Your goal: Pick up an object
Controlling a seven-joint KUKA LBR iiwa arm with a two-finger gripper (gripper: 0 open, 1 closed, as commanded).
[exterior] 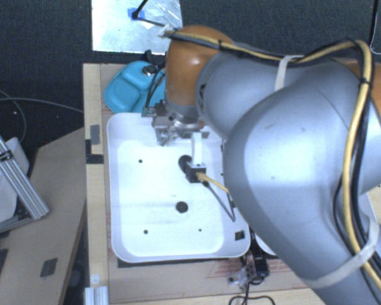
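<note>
Even overhead light, glare on white bin, arm softly blurred.

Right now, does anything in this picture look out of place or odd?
Yes: a rounded blue plastic object sits outside the shallow white bin, against its far rim, rather than inside. The gripper hangs over the bin's far edge.

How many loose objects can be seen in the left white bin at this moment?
1: a small dark round object lies on the floor of the left white bin, near its middle. The arm covers the bin's right part, so others may be hidden.
</note>
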